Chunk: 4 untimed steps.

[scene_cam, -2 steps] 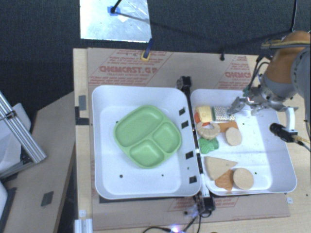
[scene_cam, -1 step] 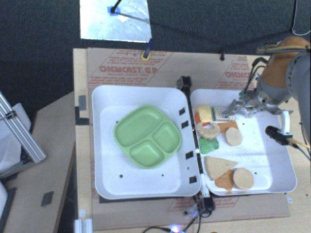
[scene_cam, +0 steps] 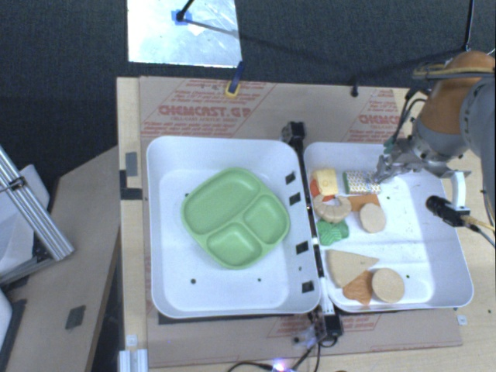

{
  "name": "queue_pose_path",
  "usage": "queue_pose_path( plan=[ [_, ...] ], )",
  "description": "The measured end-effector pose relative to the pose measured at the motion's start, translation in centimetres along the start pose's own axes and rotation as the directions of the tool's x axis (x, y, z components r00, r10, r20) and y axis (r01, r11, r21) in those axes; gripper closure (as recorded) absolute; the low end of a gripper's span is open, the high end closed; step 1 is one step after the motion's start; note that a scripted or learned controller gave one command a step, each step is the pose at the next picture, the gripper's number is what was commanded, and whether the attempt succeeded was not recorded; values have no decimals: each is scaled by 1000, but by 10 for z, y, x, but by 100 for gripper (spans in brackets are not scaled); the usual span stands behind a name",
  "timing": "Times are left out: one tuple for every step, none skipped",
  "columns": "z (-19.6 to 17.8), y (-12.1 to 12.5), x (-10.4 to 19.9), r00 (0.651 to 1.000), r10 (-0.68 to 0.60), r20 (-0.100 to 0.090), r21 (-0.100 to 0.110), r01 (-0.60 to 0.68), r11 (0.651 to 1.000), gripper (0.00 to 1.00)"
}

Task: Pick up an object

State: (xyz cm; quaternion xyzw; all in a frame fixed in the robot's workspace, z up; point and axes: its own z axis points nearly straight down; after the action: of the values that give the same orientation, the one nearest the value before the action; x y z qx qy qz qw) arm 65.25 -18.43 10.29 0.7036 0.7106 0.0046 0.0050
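Green plastic is catching my eye first: a divided tray (scene_cam: pixel 236 217) is lying alone in the left bin (scene_cam: pixel 174 285), well apart from everything else. I am reading "CHEMCAST GP" in red on the board (scene_cam: pixel 203 105) lining the surface. Across the divider, the right bin (scene_cam: pixel 449 277) is holding the toy food bunched along its left half, so any target is sitting there. The pincer (scene_cam: pixel 385 167) is hovering just beside a speckled grey block (scene_cam: pixel 360 181), probably lining up on it. I cannot tell how wide it is standing, nor see anything held in it.
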Motion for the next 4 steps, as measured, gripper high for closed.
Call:
queue_pose_path(
  plan=[
    [-48,-1,8,1000,4,0,8,-4,1000,100],
    [-114,-1,7,1000,4,2,4,-4,1000,100],
    [-123,0,7,1000,4,0,9,-4,1000,100],
    [-115,-25,52,1000,2,-2,14,-2,1000,100]
  ],
)
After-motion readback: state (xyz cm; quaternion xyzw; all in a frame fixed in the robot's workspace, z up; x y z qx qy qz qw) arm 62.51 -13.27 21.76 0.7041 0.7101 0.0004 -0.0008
